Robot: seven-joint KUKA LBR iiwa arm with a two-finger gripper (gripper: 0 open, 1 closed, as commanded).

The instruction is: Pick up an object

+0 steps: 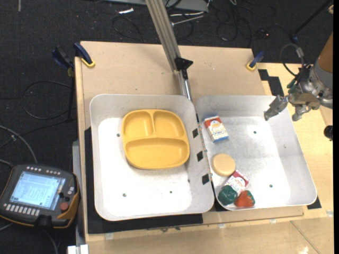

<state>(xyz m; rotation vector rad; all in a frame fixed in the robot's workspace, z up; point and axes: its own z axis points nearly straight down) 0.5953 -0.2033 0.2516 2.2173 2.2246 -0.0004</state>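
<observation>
**Gripper parked at the far right rim, the pickable items clustered at the near left corner**

Nearest the camera, a handheld control pendant (38,193) was seen lying on the floor off the bench's near left corner. In the right bin (275,157), four candidate objects were grouped along its left side: a red strawberry-like toy (245,199) and a green toy vegetable (228,195) touching at the near corner, a small red-and-white packet (238,181) just behind them, a round tan disc (223,164) beyond that, and a small white-and-red carton (216,129) set apart farther back. The carton's long axis was judged to run roughly front to back.

The gripper (284,110) was held over the bin's far right edge, its two fingers spread apart and nothing between them. Every object lay to the gripper's left and nearer the camera, the carton closest; a leftward reach would be required.

In the left bin (106,194) a yellow divided plate (155,139) was seated.
</observation>
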